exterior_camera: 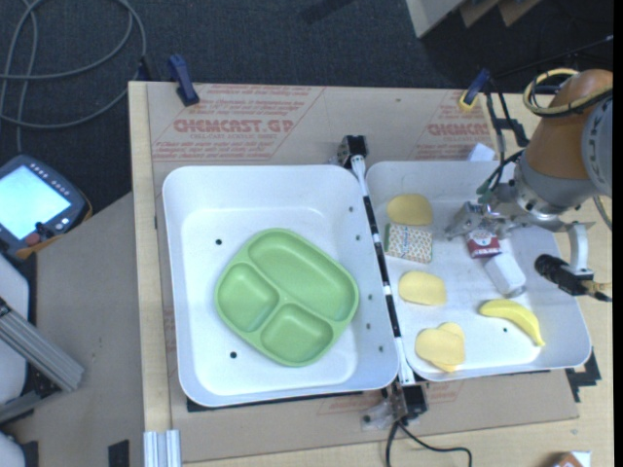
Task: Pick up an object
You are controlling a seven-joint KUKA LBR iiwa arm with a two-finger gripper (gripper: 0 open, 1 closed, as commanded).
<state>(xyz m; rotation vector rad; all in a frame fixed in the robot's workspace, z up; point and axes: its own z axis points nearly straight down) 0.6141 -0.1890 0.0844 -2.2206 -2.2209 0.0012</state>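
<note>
A yellow heart-shaped piece [441, 346] and banana [514, 318] lie below the gripper [484, 233], whose grip I cannot tell.

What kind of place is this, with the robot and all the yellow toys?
Probably a robot lab or workshop, not a kitchen. A grey arm with an orange band reaches over two shallow white plastic bins clamped to a bench. Loose black cables lie on the dark floor, and a small handheld screen sits beside the bench.
</note>
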